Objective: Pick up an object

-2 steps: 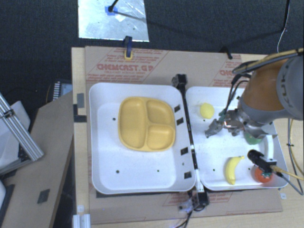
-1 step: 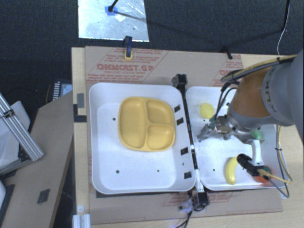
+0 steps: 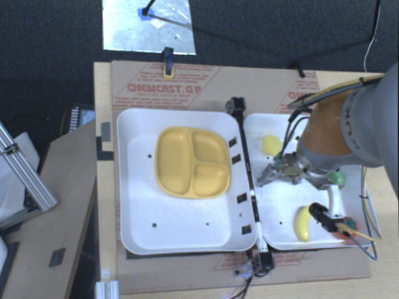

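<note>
Arm [image 3: 374, 120]: thick grey cylindrical link, smooth matte casing. Just above the end effector [image 3: 282, 170] sits a broad orange band [image 3: 324, 132], glossy. End effector is small, metallic grey, angular, with thin silvery parts. Dark cables [image 3: 298, 120] loop from beside the orange band down to the end effector. No markings legible; screws too small to tell.

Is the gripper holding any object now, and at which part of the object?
Nothing shows between the fingers of the gripper; it hangs over the right bin.
</note>
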Motion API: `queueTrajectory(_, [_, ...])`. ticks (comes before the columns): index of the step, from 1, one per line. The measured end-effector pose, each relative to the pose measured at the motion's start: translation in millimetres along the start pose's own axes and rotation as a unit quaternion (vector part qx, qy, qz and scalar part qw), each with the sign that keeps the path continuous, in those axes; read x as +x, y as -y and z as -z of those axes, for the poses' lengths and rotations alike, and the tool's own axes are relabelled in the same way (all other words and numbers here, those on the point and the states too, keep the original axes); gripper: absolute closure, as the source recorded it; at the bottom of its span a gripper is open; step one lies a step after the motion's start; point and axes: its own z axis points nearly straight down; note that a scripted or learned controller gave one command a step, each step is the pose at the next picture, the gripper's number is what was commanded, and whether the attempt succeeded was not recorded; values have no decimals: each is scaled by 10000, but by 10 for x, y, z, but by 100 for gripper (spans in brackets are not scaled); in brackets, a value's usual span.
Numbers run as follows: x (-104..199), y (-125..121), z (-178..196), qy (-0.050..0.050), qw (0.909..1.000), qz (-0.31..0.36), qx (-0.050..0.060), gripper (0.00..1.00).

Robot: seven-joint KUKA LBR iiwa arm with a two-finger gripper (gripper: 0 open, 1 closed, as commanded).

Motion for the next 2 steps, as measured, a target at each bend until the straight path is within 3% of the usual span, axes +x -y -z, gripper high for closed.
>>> queueTrajectory(1, [0, -7, 107, 0, 10000, -7, -11, 100])
queueTrajectory(2, [-51, -6, 731, 7, 10000, 8, -28, 100])
